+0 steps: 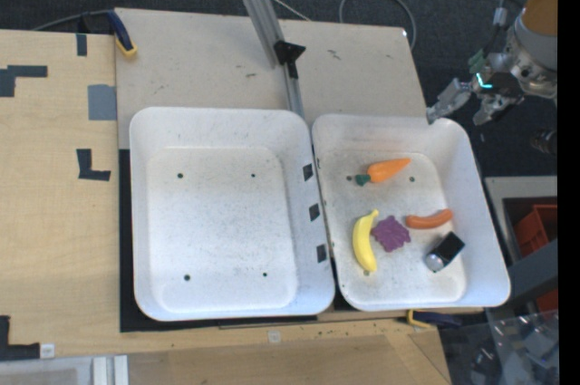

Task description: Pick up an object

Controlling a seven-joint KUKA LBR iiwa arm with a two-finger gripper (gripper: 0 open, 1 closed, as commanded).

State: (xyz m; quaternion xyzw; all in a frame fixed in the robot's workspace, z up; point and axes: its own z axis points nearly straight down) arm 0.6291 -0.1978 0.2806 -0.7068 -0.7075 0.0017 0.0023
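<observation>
Gripper [464, 101] poised off the upper right corner of the right bin [480, 193], fingers spread apart and holding nothing, touching no object. Below and to its left inside that bin, five items, one of each: an orange carrot [390, 169] nearest, a red sausage-shaped piece [428, 219], a yellow banana [364, 241], a purple lumpy piece [391, 234] just beside the banana, and a black block [444, 251] farthest down. Well off to the left, one more white bin [154, 193], beside the first.
</observation>
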